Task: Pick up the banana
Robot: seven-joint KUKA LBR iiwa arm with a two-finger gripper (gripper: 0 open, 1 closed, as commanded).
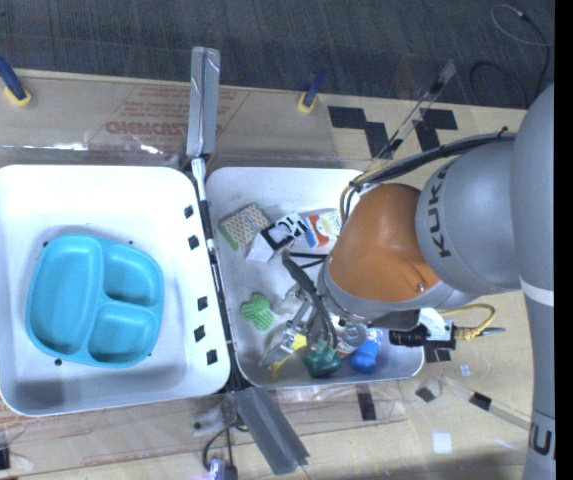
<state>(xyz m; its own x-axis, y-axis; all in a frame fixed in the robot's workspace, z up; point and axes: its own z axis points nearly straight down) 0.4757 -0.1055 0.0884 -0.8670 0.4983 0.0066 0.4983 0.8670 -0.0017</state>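
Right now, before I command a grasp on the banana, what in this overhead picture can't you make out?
- Gripper: finger state unclear amid clutter, in the camera view.
- Yellow banana: a small yellow patch shows by the gripper; its outline is unclear.
- Right white bin: its right half lies under the grey arm with the orange band.
- Small blue object and green object: too small to identify.

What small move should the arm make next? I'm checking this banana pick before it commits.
Probably a short, slow descent. The gripper hangs low in the right bin, over a tight cluster near its front wall: a yellow piece, likely the banana, beside a dark green object and a blue object. Nothing visibly sits between its fingers.
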